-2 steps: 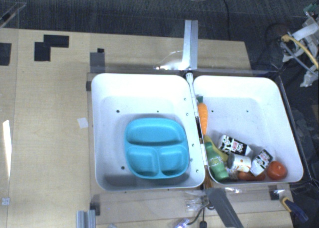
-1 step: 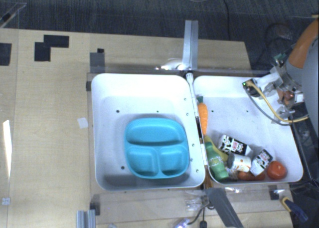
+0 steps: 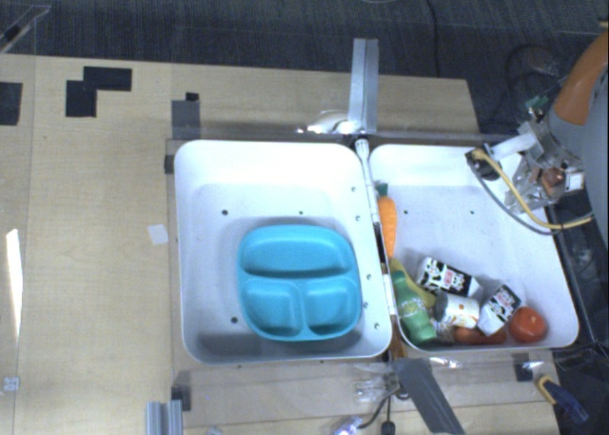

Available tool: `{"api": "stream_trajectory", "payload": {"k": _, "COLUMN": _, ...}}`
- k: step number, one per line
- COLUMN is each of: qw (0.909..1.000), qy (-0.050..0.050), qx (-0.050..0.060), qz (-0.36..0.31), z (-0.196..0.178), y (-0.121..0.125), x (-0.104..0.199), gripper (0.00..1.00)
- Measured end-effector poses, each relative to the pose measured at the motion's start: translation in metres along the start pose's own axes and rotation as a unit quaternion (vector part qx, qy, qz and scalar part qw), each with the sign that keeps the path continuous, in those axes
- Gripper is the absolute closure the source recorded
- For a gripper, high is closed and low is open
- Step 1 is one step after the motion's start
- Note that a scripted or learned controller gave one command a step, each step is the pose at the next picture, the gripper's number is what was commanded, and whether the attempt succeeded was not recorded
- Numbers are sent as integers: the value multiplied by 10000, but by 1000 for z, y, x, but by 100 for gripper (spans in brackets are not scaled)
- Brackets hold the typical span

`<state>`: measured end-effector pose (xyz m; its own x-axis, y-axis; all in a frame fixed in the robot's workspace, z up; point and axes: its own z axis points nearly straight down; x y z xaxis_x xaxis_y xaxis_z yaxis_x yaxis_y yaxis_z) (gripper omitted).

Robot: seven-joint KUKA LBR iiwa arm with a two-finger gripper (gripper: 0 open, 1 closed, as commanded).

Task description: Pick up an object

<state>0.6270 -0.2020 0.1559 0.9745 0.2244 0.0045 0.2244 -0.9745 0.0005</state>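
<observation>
The blue sectioned tray (image 3: 299,281) sits alone in the left bin (image 3: 205,186), and everything else worth looking at lies to its right, past the divider, in the right bin (image 3: 447,205). Just beside the tray across that divider an orange carrot (image 3: 386,221) lies lengthwise along the bin wall, and below it a green bottle (image 3: 412,307) with a pale label points toward the bin's near corner. Further right of the tray a small black-and-white carton (image 3: 446,278) in a cow-patch print lies tilted, touching a white cup or can (image 3: 461,312), then a second black-and-white carton (image 3: 500,305), and a red tomato-like ball (image 3: 527,326) at the far end of the cluster; any lettering on these is too small to read. The gripper (image 3: 544,176) hangs well to the tray's upper right, over the right bin's far edge among yellow cables; whether it is open or closed cannot be told, and nothing is seen in it.
</observation>
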Motion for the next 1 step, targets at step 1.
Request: {"api": "stream_trajectory", "payload": {"k": 1, "qw": 9921, "qy": 8, "qx": -16, "qz": -1256, "z": -192, "y": -11, "x": -65, "gripper": 100}}
